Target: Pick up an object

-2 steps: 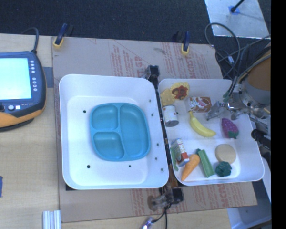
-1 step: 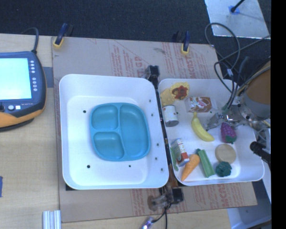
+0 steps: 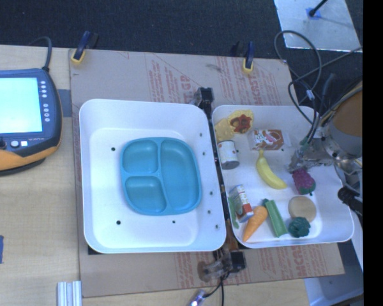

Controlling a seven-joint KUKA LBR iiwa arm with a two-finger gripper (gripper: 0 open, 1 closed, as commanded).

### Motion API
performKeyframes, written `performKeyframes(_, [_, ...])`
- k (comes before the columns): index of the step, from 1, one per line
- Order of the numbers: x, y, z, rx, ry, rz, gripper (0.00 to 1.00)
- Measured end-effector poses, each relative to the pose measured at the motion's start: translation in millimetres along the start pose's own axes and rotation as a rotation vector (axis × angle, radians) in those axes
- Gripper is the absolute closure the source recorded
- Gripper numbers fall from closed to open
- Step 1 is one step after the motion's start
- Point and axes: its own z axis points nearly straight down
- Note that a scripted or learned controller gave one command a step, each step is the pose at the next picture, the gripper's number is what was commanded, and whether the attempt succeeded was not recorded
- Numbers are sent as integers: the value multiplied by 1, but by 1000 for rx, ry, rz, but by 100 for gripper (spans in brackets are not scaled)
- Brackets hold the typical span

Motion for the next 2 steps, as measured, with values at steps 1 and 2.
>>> performKeyframes(1, [29, -77, -46, -1, 2, 2, 100])
performKeyframes(2, [92, -43, -128, -3, 3, 2, 100])
